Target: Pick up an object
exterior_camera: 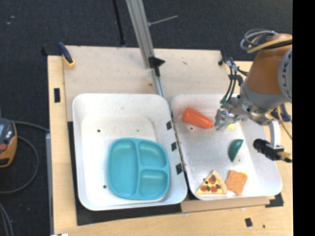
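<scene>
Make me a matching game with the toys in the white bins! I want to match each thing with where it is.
Things:
1. blue divided plate
2. orange carrot
3. pizza slice
4. dark green piece

Places:
A. near corner of the right bin, beside an orange block
B. in the left bin
C. middle of the right bin, toward its right side
D. far end of the right bin, just left of the gripper

Pairs: 1-B, 2-D, 3-A, 4-C

Slanted overhead view of 2 bins (123, 102)
</scene>
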Motion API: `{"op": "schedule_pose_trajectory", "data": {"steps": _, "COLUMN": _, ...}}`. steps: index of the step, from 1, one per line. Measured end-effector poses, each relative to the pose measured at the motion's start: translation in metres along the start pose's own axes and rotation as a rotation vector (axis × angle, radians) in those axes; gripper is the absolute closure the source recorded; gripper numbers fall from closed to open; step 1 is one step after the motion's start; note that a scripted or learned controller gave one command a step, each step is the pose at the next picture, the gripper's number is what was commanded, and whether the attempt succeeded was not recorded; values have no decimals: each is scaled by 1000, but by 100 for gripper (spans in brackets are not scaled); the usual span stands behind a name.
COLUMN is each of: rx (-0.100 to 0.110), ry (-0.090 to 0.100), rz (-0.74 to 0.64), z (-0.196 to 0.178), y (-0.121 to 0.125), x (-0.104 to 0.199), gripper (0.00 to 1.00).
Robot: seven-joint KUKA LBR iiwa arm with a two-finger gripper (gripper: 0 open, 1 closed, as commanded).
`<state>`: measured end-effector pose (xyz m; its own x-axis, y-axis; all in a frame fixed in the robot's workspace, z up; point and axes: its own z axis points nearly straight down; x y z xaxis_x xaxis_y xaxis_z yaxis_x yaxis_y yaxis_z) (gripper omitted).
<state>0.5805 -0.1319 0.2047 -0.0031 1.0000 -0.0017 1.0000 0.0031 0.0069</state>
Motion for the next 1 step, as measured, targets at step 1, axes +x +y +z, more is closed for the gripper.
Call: {"op": "schedule_pose_trajectory", "data": {"steps": 1, "rx": 3, "ry": 1, "rz": 0, "z": -23, "y": 1, "x": -1, "gripper": 100}}
